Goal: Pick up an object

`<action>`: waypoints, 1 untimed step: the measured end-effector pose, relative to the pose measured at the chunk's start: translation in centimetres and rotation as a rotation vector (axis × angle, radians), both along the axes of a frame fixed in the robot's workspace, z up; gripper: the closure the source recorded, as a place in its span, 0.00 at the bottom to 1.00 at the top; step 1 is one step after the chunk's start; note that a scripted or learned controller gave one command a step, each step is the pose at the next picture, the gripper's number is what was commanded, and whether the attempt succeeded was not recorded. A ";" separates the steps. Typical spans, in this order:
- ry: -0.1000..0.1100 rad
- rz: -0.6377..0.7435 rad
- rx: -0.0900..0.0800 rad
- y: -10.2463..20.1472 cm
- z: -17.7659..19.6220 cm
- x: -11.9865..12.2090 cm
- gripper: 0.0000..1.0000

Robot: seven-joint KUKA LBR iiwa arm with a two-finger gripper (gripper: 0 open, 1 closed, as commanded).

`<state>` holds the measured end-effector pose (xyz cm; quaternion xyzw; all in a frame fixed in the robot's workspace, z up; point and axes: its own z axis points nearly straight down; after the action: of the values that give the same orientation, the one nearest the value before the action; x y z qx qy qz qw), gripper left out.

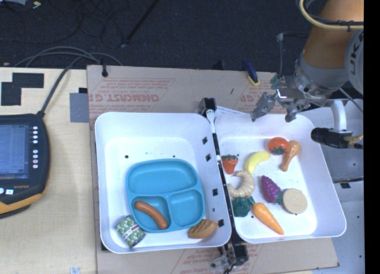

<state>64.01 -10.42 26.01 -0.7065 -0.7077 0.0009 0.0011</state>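
My gripper (276, 111) hangs open above the far rim of the right bin (332, 207), with nothing between its two fingers. Below it in that bin lie a tomato (276, 144), a drumstick (290, 153), a yellow banana (256, 160), a strawberry (230, 163), a pale twisted pastry (242, 185), purple grapes (270, 188), a round cookie (294, 201), a dark green piece (241, 206) and an orange carrot (268, 217).
The left bin (110, 148) holds a blue divided tray (160, 178) with a sausage (151, 214) in one compartment, a green patterned packet (130, 231) and a bread roll (203, 229). A black clip divider (212, 148) joins the bins. A tablet pendant (18, 154) lies far left.
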 end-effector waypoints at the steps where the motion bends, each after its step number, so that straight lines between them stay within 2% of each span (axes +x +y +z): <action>1: 0.006 0.009 0.004 12.4 -6.9 0.2 0.00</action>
<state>64.24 1.96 19.13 -0.7032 -0.7110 0.0015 0.0048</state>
